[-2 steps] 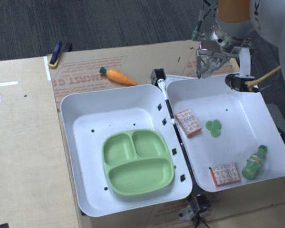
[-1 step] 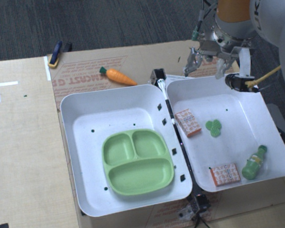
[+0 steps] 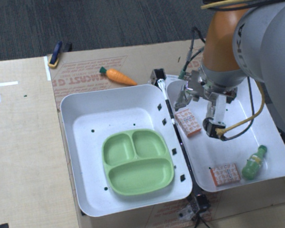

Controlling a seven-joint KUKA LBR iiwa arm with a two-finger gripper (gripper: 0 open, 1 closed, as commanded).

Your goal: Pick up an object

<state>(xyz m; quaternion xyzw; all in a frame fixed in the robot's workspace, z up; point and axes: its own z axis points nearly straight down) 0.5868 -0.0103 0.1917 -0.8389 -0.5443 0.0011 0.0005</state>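
Three-compartment green plastic plate (image 3: 137,162), rounded corners, left white bin (image 3: 80,119).

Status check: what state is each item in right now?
Green plate, right side up, flat in left bin.
Upper box, flat in right bin.
Lower box, flat, right bin.
Green bottle, on its side, right bin.
Carrot, lying outside the bins.
Gripper, over right bin, beside upper box.

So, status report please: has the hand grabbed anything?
Hand over right bin, nothing seen held. Red-and-white box right beside it, lying free. Green bottle, second box further off.
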